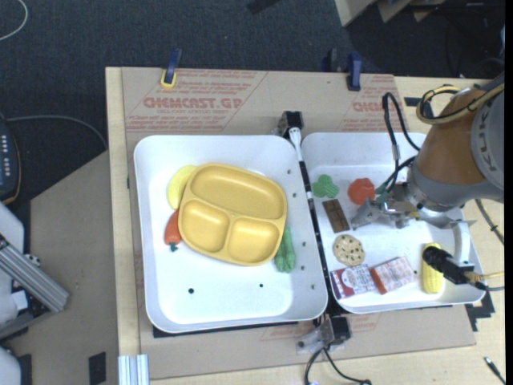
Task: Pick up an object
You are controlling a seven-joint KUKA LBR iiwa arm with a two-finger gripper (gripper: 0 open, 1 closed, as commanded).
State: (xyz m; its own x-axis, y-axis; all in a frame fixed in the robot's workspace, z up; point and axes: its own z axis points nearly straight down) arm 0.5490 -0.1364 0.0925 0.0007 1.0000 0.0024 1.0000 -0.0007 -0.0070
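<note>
Bench [240, 95]: tan board printed with red lettering, held at its far edge by a yellow clamp [169, 77] and a blue clamp [353, 70]. Dark carpet [120, 22] surrounds it.

Left bin [160, 239]: a yellow three-compartment plate [232, 213] sits near the centre, tilted. A yellow piece [179, 184] pokes out at the plate's far-left edge, an orange-red carrot-like toy [172, 229] lies against its left side, and a green leafy piece [285, 253] lies at its near-right edge by the bin wall.

Right bin [353, 144]: green piece [325, 187] and red tomato-like piece [361, 190] toward the far-left corner; brown bar [335, 215] below them; chocolate-chip cookie [348, 249] nearer; red-and-white packet [373, 277] along the near edge; yellow corn cob [432, 277] in the near-right corner.

Gripper [370, 212]: low over the right bin's middle, just right of the brown bar and below the tomato. Cannot tell the tool's state; no object seen held.
</note>
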